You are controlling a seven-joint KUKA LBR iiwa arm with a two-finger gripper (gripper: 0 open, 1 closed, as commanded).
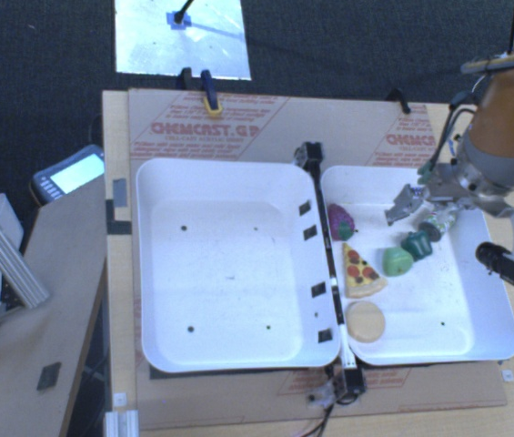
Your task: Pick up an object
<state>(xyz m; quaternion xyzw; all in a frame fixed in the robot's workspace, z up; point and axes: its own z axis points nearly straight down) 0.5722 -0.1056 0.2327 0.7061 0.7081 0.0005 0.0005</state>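
Probably light, stiff, slick toy pepper just under hand, finger state unclear; best pinched across its middle.

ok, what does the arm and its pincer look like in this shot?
The arm has an orange band over a grey rounded wrist section. A dark cable runs down its left side. Below it sits the pincer, a cluster of bare silver-grey metal parts. A white bracket with a black knob sticks out lower right.

The gripper hangs over the right bin, near 2 green toys and a pizza slice.
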